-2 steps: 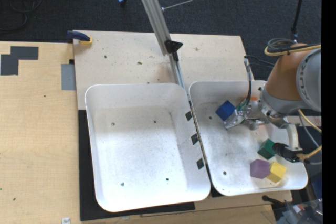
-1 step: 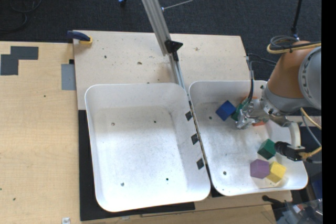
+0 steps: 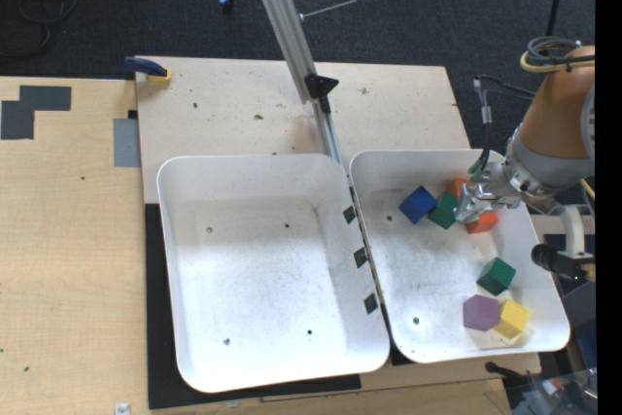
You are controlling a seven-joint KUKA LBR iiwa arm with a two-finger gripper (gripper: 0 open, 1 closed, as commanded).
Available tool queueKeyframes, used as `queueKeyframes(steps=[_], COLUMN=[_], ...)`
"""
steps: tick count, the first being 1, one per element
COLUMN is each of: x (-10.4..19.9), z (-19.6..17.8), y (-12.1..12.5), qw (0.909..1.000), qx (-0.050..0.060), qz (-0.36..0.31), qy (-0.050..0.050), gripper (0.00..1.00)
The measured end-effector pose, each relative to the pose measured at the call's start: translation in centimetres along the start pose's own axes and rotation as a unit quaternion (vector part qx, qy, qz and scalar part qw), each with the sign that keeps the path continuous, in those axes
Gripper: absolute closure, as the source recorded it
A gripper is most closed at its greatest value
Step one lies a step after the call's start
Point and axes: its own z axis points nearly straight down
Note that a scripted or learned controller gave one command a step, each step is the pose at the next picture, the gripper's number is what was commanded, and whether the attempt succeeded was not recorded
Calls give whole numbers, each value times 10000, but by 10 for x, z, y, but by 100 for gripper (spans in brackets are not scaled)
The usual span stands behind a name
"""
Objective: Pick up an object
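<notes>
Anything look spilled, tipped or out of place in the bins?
Nothing stands out. All the blocks sit inside the right bin: blue block, green block and orange block bunched by the gripper, another green block, purple block and yellow block touching near the front corner. Nothing lies outside.
</notes>
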Motion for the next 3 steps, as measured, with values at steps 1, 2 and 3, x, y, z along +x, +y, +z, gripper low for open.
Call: queueKeyframes(steps=[1,2,3], x=[-7,-7,38], z=[-48,-105,-107], y=[-7,3,-8], qw=[10000,10000,10000], qx=[28,-3,30], qz=[27,-5,-18], qy=[5,-2,14], gripper=[100,100,100])
